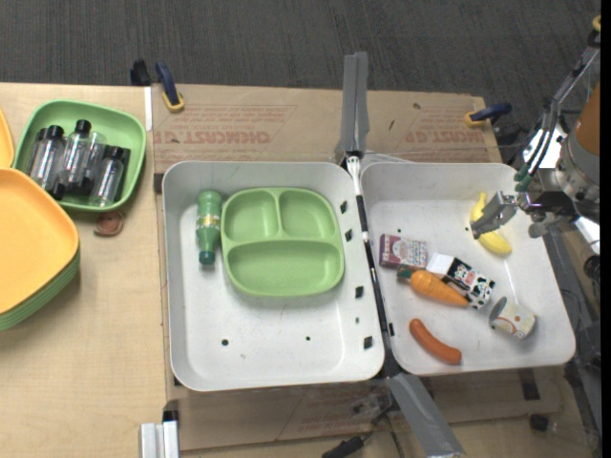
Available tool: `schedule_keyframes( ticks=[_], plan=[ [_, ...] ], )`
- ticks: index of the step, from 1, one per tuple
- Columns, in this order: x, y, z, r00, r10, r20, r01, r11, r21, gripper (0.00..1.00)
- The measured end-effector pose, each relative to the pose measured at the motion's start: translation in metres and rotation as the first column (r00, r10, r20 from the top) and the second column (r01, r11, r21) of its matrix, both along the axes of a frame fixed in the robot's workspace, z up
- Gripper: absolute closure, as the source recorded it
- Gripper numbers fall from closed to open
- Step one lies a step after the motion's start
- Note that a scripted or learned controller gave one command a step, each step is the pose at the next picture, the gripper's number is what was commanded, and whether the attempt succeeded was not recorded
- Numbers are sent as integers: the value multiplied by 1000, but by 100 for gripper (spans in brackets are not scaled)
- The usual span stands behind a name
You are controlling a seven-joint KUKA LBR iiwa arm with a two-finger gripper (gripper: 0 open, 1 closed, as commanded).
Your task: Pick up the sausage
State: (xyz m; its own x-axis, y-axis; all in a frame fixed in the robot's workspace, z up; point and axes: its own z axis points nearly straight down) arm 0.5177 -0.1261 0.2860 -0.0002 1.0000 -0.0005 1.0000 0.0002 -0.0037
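Near the front edge of the right bin (544, 351) lies the sausage (435, 342), a short reddish-orange cylinder with rounded ends, resting flat on the white floor and angled slightly across the bin; it is apart from its neighbours, with the carrot (434, 287) just behind it and a small white cup (513, 321) lying on its side to its right. The sausage is judged to be a light plastic toy, stiff or only slightly yielding, with a smooth glossy skin that may slip; the recommended hold is across its narrow width at mid-length, fingers straddling the body at right angles to its long axis. The gripper (495, 214) hangs at the right bin's rear right area, beside a yellow banana-like item (494, 241), well apart from the sausage; whether it is spread or closed cannot be told at this resolution, and nothing is visibly held. Other contents of the right bin: a small printed carton (403, 251) and a black-and-white patterned block (472, 280), both matt and box-shaped. The left bin (181, 332) holds a green divided plate (283, 241), smooth moulded plastic, and a green bottle (208, 225) lying alongside it.
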Motion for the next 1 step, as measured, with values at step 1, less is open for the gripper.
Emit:
schedule_keyframes(
  ticks=[1],
  plan=[
    [1,-1,8,1000,-1,-2,1,1000,-1,100]
  ],
)
